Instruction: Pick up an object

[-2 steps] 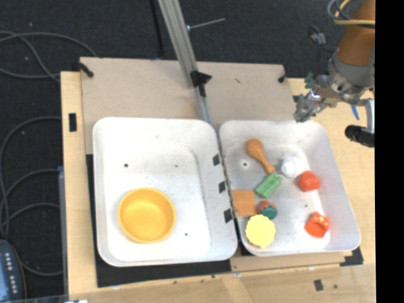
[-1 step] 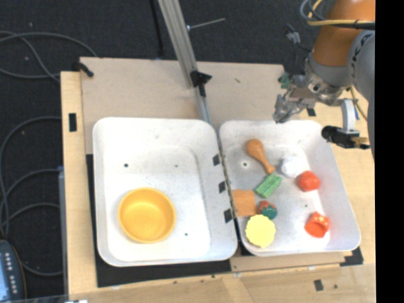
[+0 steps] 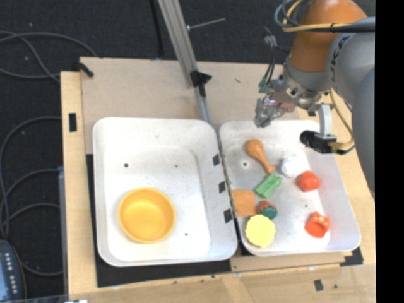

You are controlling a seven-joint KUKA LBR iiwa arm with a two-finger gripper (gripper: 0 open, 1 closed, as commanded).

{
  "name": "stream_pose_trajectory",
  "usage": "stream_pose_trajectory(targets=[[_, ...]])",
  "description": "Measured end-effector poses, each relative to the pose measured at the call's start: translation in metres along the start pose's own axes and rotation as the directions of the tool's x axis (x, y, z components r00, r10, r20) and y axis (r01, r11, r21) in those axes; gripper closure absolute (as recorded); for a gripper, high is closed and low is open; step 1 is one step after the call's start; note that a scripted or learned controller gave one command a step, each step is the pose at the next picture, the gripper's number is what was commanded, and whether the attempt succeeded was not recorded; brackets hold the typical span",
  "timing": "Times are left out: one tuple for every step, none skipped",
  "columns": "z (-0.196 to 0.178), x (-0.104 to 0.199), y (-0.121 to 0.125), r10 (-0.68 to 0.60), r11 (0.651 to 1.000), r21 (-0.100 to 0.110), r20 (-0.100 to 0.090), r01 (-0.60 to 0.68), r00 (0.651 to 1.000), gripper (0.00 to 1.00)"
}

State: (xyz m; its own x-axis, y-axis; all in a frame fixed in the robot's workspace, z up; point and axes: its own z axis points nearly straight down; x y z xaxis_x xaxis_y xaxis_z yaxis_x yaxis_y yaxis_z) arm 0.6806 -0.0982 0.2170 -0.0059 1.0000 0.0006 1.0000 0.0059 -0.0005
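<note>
Here, a tan board worktop (image 3: 139, 87) is seen over dark carpet strewn with cables, bearing two shallow white bins. The pincer (image 3: 265, 115) is poised above the far rim of the right-hand white bin (image 3: 338, 188); whether it is released or clenched cannot be told. A tan wooden drumstick-shaped toy (image 3: 260, 154) lies inside that bin, near the pincer.

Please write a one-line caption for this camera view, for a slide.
Gripper above the far edge of the right bin of small toys; yellow bowl in the left bin.
</note>
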Motion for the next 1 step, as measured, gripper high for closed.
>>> stream_pose_trajectory(targets=[[-0.0097, 0.0609, -0.0123, -0.002, 1.000, -0.001, -0.001, 0.002, 1.000, 1.00]])
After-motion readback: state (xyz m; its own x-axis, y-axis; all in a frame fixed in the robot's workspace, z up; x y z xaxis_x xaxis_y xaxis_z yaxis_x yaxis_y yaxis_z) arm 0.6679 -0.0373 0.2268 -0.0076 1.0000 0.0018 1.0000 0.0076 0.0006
